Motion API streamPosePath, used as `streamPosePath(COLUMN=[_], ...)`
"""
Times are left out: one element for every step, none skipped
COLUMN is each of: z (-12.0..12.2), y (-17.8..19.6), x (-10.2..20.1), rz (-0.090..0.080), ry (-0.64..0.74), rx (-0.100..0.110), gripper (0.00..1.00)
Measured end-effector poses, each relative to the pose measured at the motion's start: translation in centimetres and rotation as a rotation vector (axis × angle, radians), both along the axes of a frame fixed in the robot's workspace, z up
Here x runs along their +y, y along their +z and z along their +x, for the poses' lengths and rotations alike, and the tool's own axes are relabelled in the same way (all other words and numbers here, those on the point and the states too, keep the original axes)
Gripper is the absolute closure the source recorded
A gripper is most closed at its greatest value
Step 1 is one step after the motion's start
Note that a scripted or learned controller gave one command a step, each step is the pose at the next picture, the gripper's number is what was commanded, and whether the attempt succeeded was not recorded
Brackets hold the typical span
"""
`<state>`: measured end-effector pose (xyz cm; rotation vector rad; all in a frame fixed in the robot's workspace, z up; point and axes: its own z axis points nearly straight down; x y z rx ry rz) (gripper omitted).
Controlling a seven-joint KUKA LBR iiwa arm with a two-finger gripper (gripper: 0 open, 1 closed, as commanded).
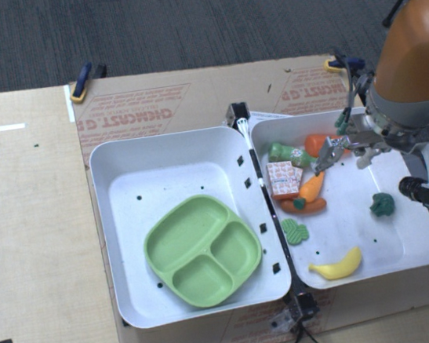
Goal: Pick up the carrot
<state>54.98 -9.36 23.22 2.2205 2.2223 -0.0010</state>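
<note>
- The metal two-finger pincer [330,157] hung low in the right white plastic bin [416,253]; how far it stood open could not be told, and nothing showed in its grasp.
- The small orange carrot [312,186] lay just below-left of its tips, tilted.
- Crowding was the hazard: the red-and-white carton [283,178], touching the carrot beyond it, could snag.
- The round orange-red toy [316,144] above the pincer might be seized instead.
</note>
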Motion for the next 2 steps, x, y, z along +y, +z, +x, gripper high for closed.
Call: streamPosePath(z=[4.46,4.49], y=[-12.9,-11.93], x=[-2.59,-2.64], rz=[0.0,0.0], ry=[0.086,0.084], rx=[0.0,-0.001], gripper=[0.0,1.0])
